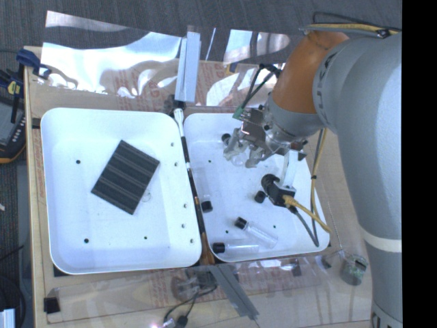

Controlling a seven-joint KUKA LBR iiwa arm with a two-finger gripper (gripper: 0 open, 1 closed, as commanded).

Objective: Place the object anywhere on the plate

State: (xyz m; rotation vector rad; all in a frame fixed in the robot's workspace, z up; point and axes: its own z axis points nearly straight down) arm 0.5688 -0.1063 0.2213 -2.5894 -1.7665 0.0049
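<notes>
- claw [244,149] low in the right bin [311,241], upper part; can't tell how wide it stands or whether it has anything
- clear tubes [254,232] lie near that bin's front; likely your object
- dark ribbed plate [125,176] flat, mid left bin [61,125]; lift clear over the divider; release low
- wooden table [307,279]; foil behind

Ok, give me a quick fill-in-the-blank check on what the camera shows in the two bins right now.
1. The dark ribbed plate lies in the ____ bin.
2. The tool is over the ____ bin.
3. The clear tube with a black cap lies in the bin on its ____.
4. The arm has an ____ band above the wrist.

Missing words: left; right; side; orange
</notes>
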